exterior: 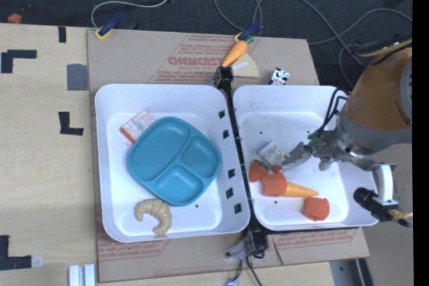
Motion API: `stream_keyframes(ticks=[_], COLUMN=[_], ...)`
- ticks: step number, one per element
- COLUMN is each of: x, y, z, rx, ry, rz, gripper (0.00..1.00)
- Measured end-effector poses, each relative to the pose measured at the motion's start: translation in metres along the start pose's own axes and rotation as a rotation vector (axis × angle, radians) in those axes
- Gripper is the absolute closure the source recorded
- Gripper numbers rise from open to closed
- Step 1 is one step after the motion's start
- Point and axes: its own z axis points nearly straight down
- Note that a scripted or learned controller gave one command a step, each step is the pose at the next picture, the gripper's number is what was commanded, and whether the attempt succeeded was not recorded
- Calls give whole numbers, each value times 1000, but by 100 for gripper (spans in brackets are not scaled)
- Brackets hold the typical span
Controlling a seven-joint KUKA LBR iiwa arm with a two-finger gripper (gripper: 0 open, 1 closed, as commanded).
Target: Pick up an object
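Gripper (292, 156) sits low in the right bin (288, 98), fingertips next to a small grey-blue packet (268, 151); the fingers look nearly together, though blur makes it impossible to tell whether they grip it. Just below lie an orange cone (289, 189) and red pieces (316, 208). Left bin (107, 144) holds a blue divided plate (175, 159) and a croissant (154, 214).

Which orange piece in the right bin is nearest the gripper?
The orange-red piece at the left, just below the gripper; the cone and the red-orange block lie farther off.

toy carrot (236, 51) beside wedge (247, 68), cables (281, 0), cardboard (161, 57)
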Motion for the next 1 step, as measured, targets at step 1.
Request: stream_keyframes(ticks=[1], x=[26], y=[-7], z=[104], rx=[-3], ry=[1], rz=[-1], gripper=[0])
